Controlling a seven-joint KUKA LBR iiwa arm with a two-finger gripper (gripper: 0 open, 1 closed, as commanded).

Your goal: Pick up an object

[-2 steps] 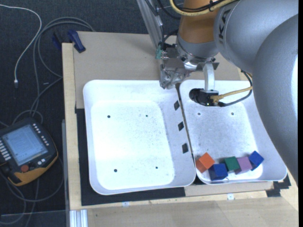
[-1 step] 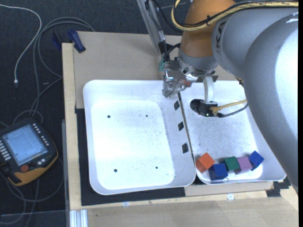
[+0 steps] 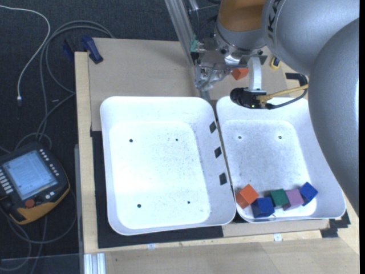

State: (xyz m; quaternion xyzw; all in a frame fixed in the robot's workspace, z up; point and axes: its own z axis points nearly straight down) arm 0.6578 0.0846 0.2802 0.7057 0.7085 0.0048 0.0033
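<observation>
The grey arm [image 3: 319, 50] comes in from the right, and its orange band [image 3: 242, 7] is near the top edge. The claw [image 3: 231, 76] hangs above the bench [image 3: 142, 67], just behind the far rims of the two white bins and about over the gap between them. How far the claw is open I cannot tell, because the wrist covers it from above. A small orange piece [image 3: 240, 72] shows close under the wrist; I cannot tell if the claw has hold of it or what it is.

The blocks lie in the right bin [image 3: 259, 147], all in a row along its near wall, well apart from the claw. From left to right they are an orange block [image 3: 247, 194], a blue block [image 3: 263, 206], a green block [image 3: 278, 197], a purple block [image 3: 293, 197] and a second blue block [image 3: 308, 192]. Each one touches or almost touches the next.

The left bin [image 3: 154, 158] stands beside the right one, with black clips [image 3: 217, 151] along the joint. A control tablet [image 3: 28, 178] with cables lies on the dark floor to the left of the bench.
</observation>
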